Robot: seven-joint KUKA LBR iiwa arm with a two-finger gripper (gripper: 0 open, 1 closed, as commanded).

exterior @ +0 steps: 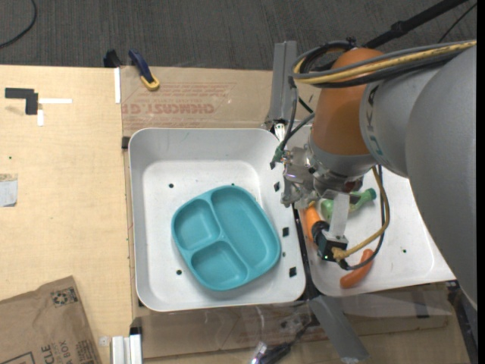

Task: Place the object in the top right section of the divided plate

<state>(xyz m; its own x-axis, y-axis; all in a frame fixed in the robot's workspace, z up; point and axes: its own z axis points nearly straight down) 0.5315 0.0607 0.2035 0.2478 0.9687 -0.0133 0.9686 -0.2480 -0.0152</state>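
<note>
bench (61, 173), two white bins (151, 203), cardboard (42, 321)

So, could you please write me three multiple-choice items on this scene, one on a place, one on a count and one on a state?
1. Where does the divided plate lie?
A. in the left bin
B. in the right bin
C. on the cardboard

2. How many sections has the plate?
A. two
B. three
C. four

3. What do the plate's sections hold?
A. an orange piece
B. a green piece
C. nothing

Answers: 1 A, the teal plate rests on the left bin's floor; 2 B, ridges split it into three wells; 3 C, all wells are bare, while the orange object lies in the right bin.
</note>
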